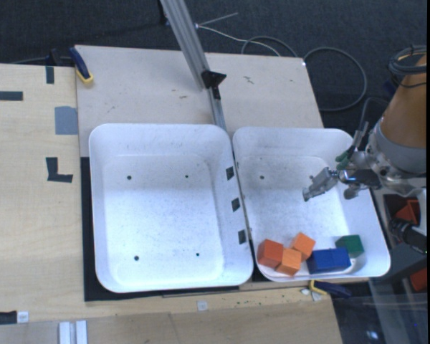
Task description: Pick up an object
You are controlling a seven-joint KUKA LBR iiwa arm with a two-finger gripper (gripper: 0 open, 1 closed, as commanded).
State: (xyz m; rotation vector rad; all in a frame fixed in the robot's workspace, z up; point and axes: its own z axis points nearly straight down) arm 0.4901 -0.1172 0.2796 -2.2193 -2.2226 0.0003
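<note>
Several small blocks lie along the near edge of the right bin (287, 138): three orange blocks (271, 252) (303, 244) (290, 261), a blue block (328, 261) and a green block (351, 245). My gripper (322, 185) hangs over the middle-right of that bin, well above and behind the blocks. Nothing shows between its tips.
The left bin (100, 192) sits beside the right one, with a metal rail (190, 41) slanting down to the divide between them. Cables lie on the dark floor behind. A blue and yellow clamp (81, 67) rests at the bench's far left corner.
</note>
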